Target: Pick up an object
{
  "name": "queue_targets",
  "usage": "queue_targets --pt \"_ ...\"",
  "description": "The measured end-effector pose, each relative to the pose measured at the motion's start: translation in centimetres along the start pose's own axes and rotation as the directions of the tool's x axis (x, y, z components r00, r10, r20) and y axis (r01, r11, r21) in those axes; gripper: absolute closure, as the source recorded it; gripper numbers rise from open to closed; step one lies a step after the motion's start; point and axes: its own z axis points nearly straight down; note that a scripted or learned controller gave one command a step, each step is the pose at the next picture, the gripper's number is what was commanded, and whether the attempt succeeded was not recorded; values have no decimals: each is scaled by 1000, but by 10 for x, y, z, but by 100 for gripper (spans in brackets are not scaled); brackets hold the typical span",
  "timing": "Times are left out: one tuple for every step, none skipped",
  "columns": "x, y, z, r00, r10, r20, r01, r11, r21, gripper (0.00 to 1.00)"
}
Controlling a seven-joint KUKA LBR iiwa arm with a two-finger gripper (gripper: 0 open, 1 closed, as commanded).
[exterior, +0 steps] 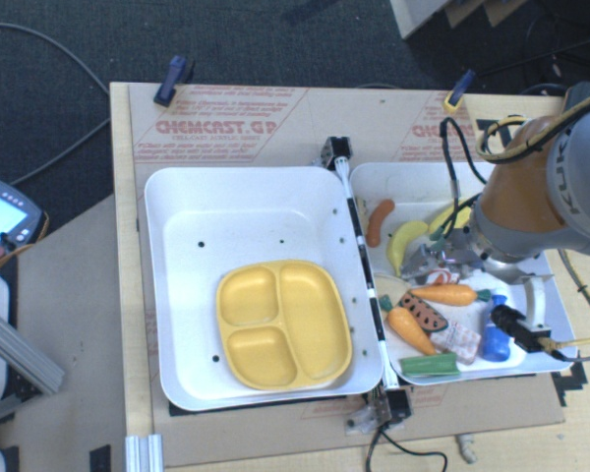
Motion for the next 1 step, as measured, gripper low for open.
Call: queue_targets --pt "0 1 -11 1000 0 1 0 1000 -4 100"
